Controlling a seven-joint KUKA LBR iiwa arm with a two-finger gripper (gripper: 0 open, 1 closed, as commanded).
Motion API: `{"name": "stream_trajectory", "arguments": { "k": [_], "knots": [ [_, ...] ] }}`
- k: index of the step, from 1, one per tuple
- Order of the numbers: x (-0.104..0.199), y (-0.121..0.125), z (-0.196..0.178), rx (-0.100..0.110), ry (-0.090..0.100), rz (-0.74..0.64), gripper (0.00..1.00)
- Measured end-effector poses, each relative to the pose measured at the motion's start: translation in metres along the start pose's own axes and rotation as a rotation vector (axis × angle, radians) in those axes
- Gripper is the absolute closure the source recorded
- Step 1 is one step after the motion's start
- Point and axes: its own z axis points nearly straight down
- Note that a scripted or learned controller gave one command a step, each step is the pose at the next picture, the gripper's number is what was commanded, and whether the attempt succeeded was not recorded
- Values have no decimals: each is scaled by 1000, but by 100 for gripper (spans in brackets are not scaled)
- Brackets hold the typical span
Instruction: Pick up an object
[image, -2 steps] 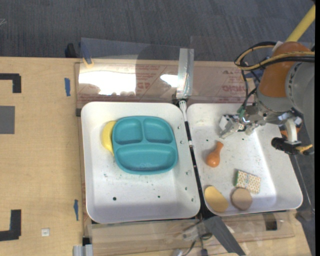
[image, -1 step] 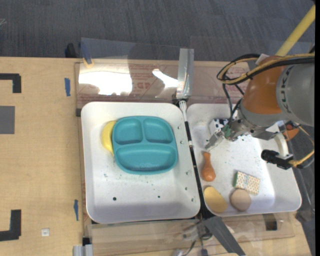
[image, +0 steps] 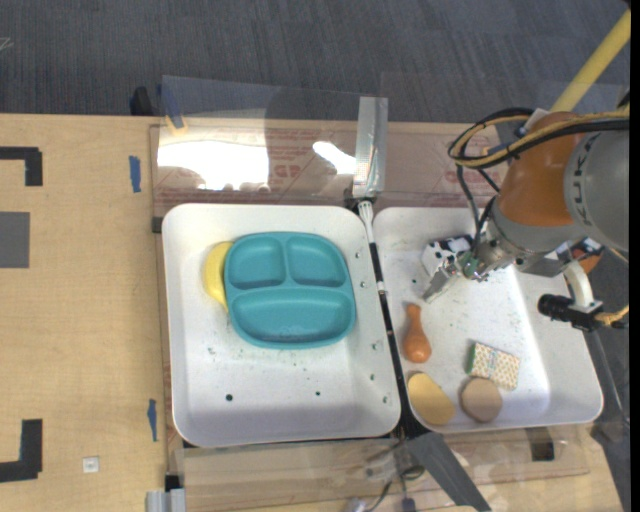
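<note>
The flat yellow-orange oval piece (image: 431, 398) lies nearest the camera, by the front wall of the right white bin (image: 560, 400). Just beside it, on the side away from the left white bin (image: 190, 330), sits a round tan ball-like thing (image: 481, 399). Behind that round thing, almost touching it, rests a small square pad with a speckled checked pattern (image: 494, 363). An orange toy shaped like a little drumstick (image: 415, 335) lies behind the yellow-orange oval, close to the wall between the two bins.

The grey arm with its orange band (image: 545, 190) reaches over the back part of the right bin. Its hand (image: 440, 283) hangs low over the white floor there, behind the orange toy and apart from it. Nothing shows between its fingers, and I cannot tell how wide they are.

In the left bin lies a teal plastic tray with three sections (image: 290, 288). A yellow round thing (image: 214, 272) peeks out from under the tray's far edge. Both bins sit on the light brown table (image: 70, 330).
</note>
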Motion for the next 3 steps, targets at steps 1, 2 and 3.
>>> {"name": "stream_trajectory", "arguments": {
  "k": [1, 2, 3],
  "knots": [
    [22, 9, 0, -4, -1, 51, 0],
    [-1, 3, 0, 11, 11, -51, 0],
    [11, 11, 0, 16, 4, -42, 0]
  ]
}}
